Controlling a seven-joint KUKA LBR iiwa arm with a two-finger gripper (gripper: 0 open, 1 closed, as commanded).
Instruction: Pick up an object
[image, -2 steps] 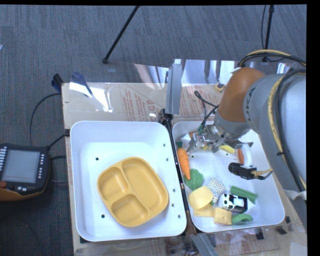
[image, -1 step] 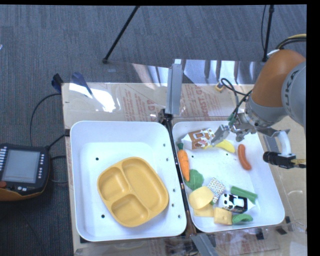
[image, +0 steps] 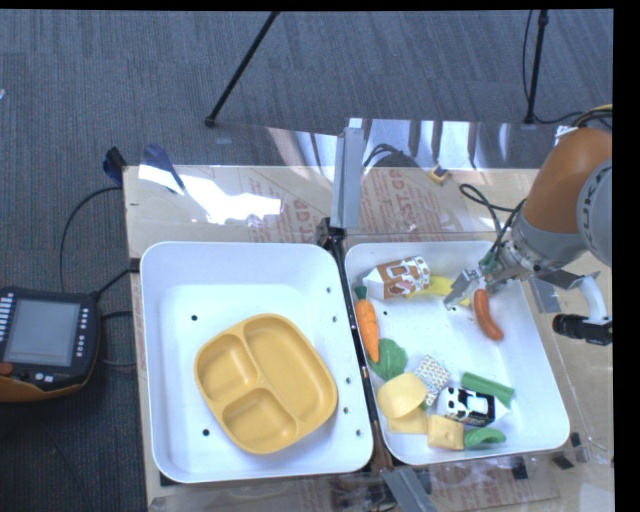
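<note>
Bench: clear film over brown board (image: 400, 200)
Floor: grey carpet (image: 100, 80)
Gripper (image: 478, 288): fingers spread, beside sausage (image: 488, 314), holding nothing

- A yellow divided plate (image: 265, 394) with three compartments sits in the left white bin (image: 175, 300), angled a bit.
- A teach pendant (image: 45, 340) with a grey screen lies on the dark carpet (image: 120, 80) off the bench's left side, its cable (image: 78, 215) looping up toward the bench corner.
- The bench top (image: 250, 195) behind the bins looks like cardboard under shiny plastic, with glare patches on it.
- A grey metal post (image: 346, 180) stands upright right behind where the two bins meet.
- Two thin black tripod legs (image: 240, 65) cross the carpet at the top, the second one (image: 535, 65) further right.
</note>
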